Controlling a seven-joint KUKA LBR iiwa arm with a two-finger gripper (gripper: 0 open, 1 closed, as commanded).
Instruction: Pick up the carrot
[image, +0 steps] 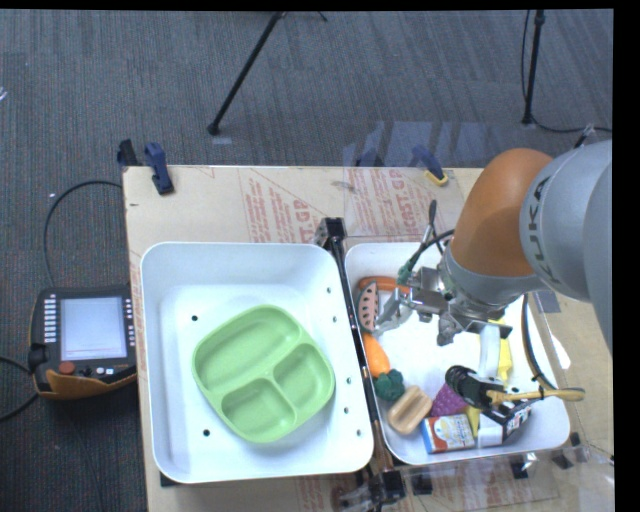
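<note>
Arm (540, 225) enters from right, orange band above wrist, wrist pitched down. Gripper (420, 305) points left and down; finger spacing not resolvable.

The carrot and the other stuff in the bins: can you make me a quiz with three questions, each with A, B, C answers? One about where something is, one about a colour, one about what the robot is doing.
1. Where does the carrot lie?
A. In the right bin, by its left wall
B. On the green tray
C. On the floor

2. What colour is the divided tray in the left bin?
A. Red
B. Light green
C. Blue

3. Is the carrot in the gripper?
A. Yes, lifted high
B. No, it rests in the bin, apart from the gripper
C. Yes, over the left bin

Answers:
1 A: the orange carrot sits beside the divider, above a bread piece.
2 B: the three-part tray is pale green.
3 B: the carrot lies on the bin floor, below and left of the gripper.
</note>
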